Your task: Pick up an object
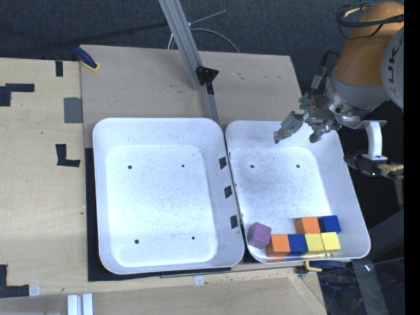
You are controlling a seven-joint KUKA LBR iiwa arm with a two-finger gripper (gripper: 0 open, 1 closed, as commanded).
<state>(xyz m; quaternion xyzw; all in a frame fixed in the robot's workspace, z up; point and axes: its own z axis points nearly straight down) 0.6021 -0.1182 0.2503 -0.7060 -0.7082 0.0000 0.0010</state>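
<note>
Grasp not yet begun: two-finger gripper (302, 134) spread wide and empty over the right shallow white plastic bin (341, 176).
Small cubes, one purple block (260, 233) plus orange, blue and yellow ones, lie well below the fingertips at the bin's near edge; approach, closure and lift remain.

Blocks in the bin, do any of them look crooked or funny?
Yes. The purple block sits tilted, apart from the tidy orange, blue and yellow blocks packed together along the right bin's near edge.

Right bin (348, 195) floor beneath the jaws lies clear; blocks (298, 236) crowd its near wall, well apart from them.
</note>
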